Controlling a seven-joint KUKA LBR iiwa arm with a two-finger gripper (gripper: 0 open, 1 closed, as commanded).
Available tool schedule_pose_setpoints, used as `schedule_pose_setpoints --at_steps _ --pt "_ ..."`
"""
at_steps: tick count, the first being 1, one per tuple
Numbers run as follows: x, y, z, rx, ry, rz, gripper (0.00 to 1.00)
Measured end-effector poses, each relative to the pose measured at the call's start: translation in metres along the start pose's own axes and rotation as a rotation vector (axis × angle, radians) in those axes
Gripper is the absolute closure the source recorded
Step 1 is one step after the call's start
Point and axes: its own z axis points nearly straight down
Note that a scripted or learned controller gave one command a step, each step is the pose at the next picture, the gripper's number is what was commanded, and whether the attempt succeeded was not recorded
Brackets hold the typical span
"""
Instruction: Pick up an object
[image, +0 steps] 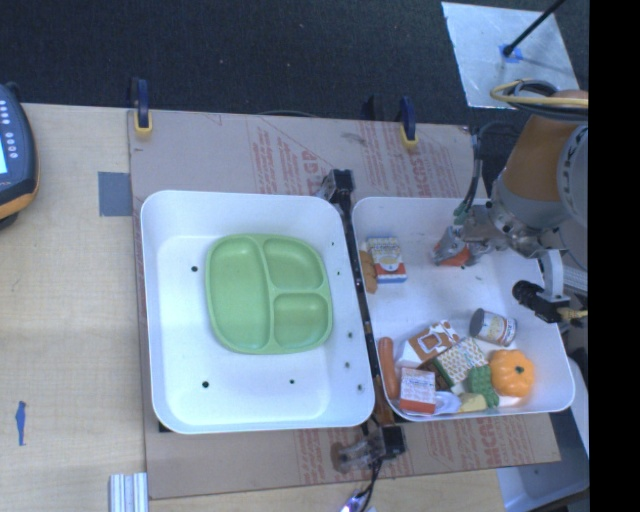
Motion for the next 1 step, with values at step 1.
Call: schedule_pose_setpoints --at_steps 1 --pt "0.1280 -0.0365 -0.0950 -0.008 0.005 -0.008 1.00"
